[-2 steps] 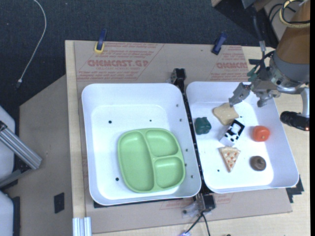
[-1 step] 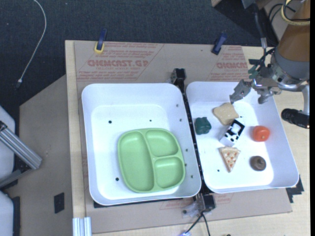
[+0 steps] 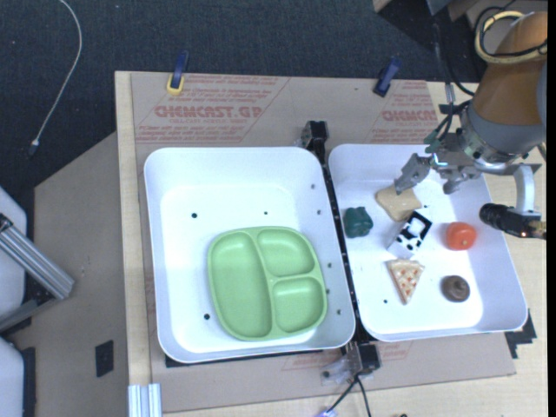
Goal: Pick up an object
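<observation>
Gripper (image 3: pixel 432 174): over the far part of the right bin (image 3: pixel 365 168), fingers spread apart, nothing between them; one finger (image 3: pixel 410 175) points down toward the bread.

Bread (image 3: pixel 397 202): tan chunk, just below and left of the gripper's nearer finger; whether they touch cannot be told.

Green lump (image 3: pixel 357 221): dark teal, left of the bread, farther from the gripper, near the bin's left wall.

Black-and-white block (image 3: pixel 410 233): just beneath the bread, on the near side of the gripper.

Red ball (image 3: pixel 460 235): near side of the gripper, toward the right.

Pizza slice (image 3: pixel 405 279): well below the gripper.

Brown doughnut (image 3: pixel 455 288): right of the slice, well apart from the gripper.

Left bin (image 3: pixel 174 189): far to the gripper's left, holding a green divided plate (image 3: pixel 266 281).
</observation>
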Motion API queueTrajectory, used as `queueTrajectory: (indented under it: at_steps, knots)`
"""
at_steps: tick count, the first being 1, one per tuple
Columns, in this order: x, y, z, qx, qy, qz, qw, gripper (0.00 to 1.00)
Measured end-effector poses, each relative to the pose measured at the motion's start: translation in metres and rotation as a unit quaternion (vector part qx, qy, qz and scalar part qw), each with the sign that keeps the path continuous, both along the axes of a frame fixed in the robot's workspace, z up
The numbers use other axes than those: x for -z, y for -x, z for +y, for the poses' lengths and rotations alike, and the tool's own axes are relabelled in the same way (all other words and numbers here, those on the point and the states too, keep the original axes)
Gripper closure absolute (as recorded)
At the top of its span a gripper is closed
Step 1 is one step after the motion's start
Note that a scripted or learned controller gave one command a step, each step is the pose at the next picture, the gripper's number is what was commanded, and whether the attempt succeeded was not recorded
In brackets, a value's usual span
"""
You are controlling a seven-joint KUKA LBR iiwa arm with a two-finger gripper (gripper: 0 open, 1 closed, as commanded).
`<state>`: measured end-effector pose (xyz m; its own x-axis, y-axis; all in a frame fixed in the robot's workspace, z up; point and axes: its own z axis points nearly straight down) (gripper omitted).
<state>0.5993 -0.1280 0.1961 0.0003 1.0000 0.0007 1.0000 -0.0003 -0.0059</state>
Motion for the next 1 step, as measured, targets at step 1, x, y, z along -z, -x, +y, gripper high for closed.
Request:
queueTrajectory:
  at_steps: [1]
  knots:
    - [0.0574,-0.0051,-0.0046,0.0,0.0001,-0.002,1.0,0.0]
